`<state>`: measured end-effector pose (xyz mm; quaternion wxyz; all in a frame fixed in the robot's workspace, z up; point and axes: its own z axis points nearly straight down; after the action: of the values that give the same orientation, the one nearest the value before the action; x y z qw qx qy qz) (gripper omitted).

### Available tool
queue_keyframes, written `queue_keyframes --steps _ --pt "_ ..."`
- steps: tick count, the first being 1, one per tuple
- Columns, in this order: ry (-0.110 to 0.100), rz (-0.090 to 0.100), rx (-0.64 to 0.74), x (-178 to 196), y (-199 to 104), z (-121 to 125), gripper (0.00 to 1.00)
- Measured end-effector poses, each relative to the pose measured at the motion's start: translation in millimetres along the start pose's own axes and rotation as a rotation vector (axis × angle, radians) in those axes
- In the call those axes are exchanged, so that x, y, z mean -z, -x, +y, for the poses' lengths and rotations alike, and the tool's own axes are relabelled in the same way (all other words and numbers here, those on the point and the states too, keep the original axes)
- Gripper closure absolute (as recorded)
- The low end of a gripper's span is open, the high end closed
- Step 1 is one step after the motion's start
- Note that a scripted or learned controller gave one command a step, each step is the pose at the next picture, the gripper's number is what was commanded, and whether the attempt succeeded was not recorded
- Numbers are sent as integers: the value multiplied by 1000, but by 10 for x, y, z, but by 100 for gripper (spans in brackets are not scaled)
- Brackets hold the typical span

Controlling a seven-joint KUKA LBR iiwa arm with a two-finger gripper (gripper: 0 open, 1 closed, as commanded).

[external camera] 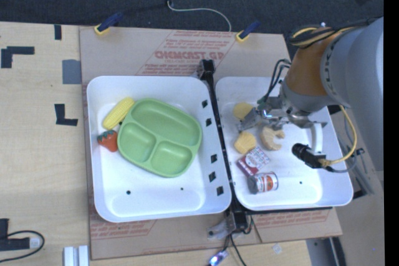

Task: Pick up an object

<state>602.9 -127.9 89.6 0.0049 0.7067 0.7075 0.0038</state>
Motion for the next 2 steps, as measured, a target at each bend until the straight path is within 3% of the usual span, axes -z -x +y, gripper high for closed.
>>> queue_keyframes --steps 1,2 --pt "4 -2 1 2344 25 -299 0" --pt "-29 5 -1 671 -103 -649 0"
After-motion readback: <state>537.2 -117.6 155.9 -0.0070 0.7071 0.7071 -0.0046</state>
